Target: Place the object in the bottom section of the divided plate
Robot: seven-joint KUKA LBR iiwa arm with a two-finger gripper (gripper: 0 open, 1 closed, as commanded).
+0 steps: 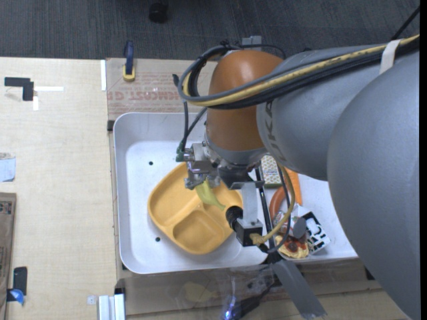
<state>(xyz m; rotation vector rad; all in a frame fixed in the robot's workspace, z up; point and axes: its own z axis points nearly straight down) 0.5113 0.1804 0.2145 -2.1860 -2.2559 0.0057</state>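
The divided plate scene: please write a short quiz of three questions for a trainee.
1. True or false: the divided plate lies inside a white bin.
2. What colour is the divided plate? A) yellow B) blue C) black
3. Fill in: the arm's hand is above the plate's ____ edge in the camera view.

Key:
1. True.
2. A. The plate is yellow.
3. Upper. The hand hangs over the plate's upper edge, with a small yellow-green object just below it.
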